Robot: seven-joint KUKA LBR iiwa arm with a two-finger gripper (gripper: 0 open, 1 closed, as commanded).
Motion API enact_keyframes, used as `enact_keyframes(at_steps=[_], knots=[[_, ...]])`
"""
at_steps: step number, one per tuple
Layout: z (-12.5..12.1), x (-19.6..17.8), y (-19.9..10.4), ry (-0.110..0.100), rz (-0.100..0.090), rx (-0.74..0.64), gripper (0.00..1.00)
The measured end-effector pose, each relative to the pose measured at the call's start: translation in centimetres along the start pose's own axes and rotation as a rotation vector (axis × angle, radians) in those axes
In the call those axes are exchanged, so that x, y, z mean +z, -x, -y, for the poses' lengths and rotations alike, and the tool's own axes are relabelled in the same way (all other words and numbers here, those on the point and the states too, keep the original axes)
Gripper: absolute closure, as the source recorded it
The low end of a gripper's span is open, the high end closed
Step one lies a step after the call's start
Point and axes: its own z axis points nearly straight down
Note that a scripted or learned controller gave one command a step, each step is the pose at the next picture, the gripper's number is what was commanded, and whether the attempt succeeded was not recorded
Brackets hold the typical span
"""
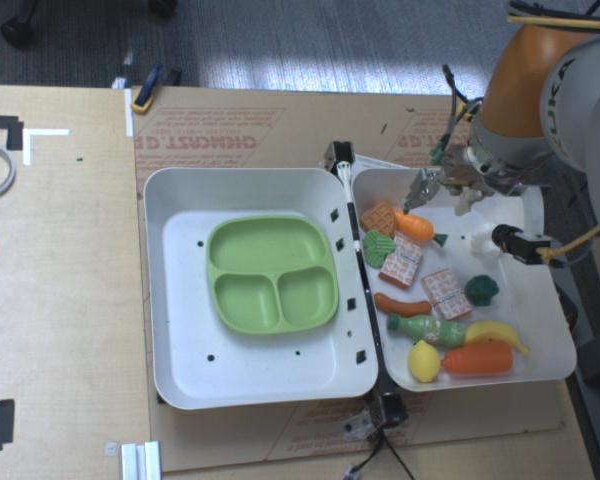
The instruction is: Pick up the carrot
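Overhead, the grey arm [555, 88] with its orange band enters from three o'clock and bends down over the right bin [540, 298], its wrist hanging above that bin's far edge. The gripper [420, 190] points toward eight o'clock, tips just above the small carrot [414, 226], which lies near the bin's twelve o'clock end beside a waffle piece [378, 216]. Whether the jaws are spread or pressed together I cannot tell; nothing shows between them. A larger carrot [477, 358] rests at the bin's six o'clock end, touching a banana [498, 334] and near a lemon [424, 361]. The left bin [180, 298] holds a green divided plate [272, 273].
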Motion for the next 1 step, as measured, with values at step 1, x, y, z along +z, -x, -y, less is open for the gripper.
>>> enact_keyframes(at_steps=[1], knots=[[0.45, 7.62, -0.45, -0.001, 0.000, 0.058, 0.00]])
